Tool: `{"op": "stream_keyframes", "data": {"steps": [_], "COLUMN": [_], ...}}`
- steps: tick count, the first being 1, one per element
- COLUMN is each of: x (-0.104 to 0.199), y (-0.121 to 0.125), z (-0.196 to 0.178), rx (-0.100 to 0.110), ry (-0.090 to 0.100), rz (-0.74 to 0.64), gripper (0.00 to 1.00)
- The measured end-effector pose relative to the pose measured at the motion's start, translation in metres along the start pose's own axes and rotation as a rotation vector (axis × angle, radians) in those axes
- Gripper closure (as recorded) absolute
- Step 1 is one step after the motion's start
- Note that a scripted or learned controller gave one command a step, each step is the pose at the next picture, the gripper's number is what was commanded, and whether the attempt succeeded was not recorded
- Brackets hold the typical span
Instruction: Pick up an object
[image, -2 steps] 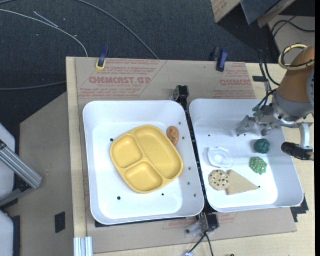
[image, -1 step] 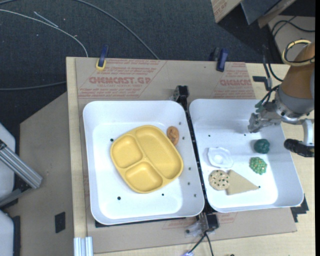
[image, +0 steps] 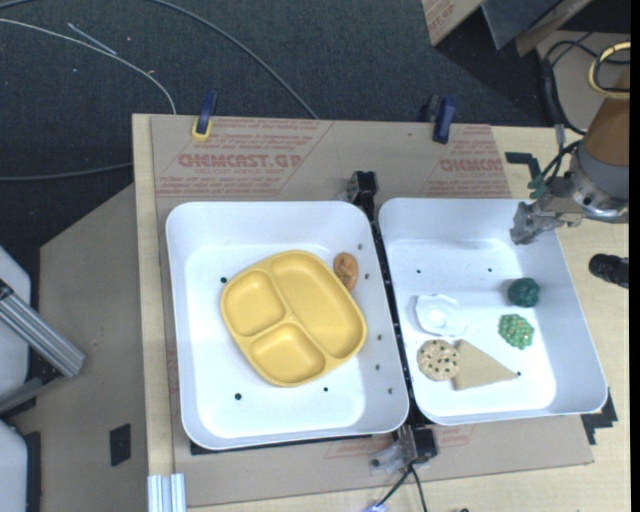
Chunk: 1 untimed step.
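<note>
Camera view looked down on a brown cardboard-covered tabletop bearing two shallow white plastic bins. Far left of the fingers, the left bin held a yellow three-compartment plastic tray, with a small tan pastry-like piece touching its upper right edge. Nearer, the right bin held a white lump, a round speckled cookie, a tan wedge, a light green knobbly ball and a dark green ball, all below the fingers, which hung over the bin's upper right corner, holding nothing; open or closed could not be told.
</note>
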<state>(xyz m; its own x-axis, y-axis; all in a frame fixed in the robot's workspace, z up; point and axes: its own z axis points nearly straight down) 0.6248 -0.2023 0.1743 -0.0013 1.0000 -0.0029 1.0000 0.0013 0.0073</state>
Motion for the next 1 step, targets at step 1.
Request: {"op": "stream_keyframes", "data": {"steps": [1], "x": [0.0017], "y": [0.0015], "z": [-0.0426], "rx": [0.002], "ry": [0.001], "rz": [0.0], "gripper": [1.0]}}
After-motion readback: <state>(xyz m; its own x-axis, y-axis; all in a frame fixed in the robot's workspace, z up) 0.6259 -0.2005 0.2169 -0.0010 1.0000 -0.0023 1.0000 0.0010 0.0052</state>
